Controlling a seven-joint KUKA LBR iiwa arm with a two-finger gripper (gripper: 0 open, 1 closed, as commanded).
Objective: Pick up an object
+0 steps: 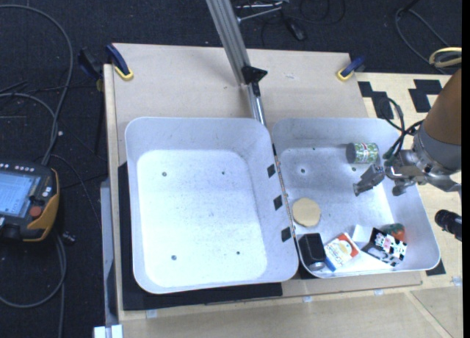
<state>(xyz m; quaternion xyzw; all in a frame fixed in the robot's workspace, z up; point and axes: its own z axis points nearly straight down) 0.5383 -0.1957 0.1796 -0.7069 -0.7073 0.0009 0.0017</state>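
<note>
My gripper [383, 183] hangs over the right side of the right bin [323, 132], open, with nothing between its fingers [366, 181]. A small green can [363, 153] lies on its side just beyond the gripper, at the far right of the bin. A flat tan disc [307, 212] lies to the gripper's left, near the bin's left wall. Along the near wall sit a black block [312, 249], a red and white packet [341, 248] and a black and white patterned item [388, 245].
The left bin [147, 134] stands beside the right one, sharing a raised divider. A slanted metal pole [229, 24] rises from behind the bins. Yellow clamps [121, 72] hold the board's far corners. A teach pendant [22, 200] lies off the bench at left.
</note>
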